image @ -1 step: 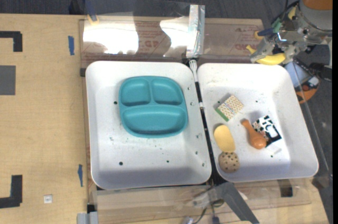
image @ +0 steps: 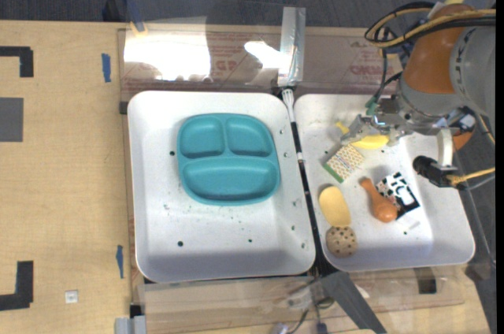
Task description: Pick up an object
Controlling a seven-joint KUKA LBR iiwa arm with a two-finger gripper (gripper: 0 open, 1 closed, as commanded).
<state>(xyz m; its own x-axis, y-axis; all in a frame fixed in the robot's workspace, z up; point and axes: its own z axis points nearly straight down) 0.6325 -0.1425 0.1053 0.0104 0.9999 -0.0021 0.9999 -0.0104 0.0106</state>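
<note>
Figure legend, ordered from largest element to smallest. The wooden surface (image: 55, 191) carried two shallow white bins set side by side. The left bin (image: 150, 246) held a teal divided tray (image: 228, 157), lying flat near the bin's centre with its three compartments facing up. The right bin (image: 441, 242) held all the loose candidates for the pick. My arm (image: 453, 61), grey with its orange band, reached in over the far right corner of that bin. My gripper (image: 376, 122) hung low over the far part of the right bin, just above a yellow object (image: 368, 142), which looked like a small banana; whether my fingers stood apart or together I could not tell, since the wrist hardware blocked them from above. Beside the yellow object lay a patterned flat card (image: 345, 161), tilted. Nearer the front lay a yellow oval object (image: 335, 205), an orange carrot-shaped toy (image: 379, 202) touching a black-and-white block (image: 397, 191), and a brown spotted ball (image: 341, 240).

Step in hand, as I judged it: the approach, with nothing yet visibly held. The next move called for a straight descent with the fingers straddling the yellow object, clear of the card's edge, then closing before any lift.
</note>
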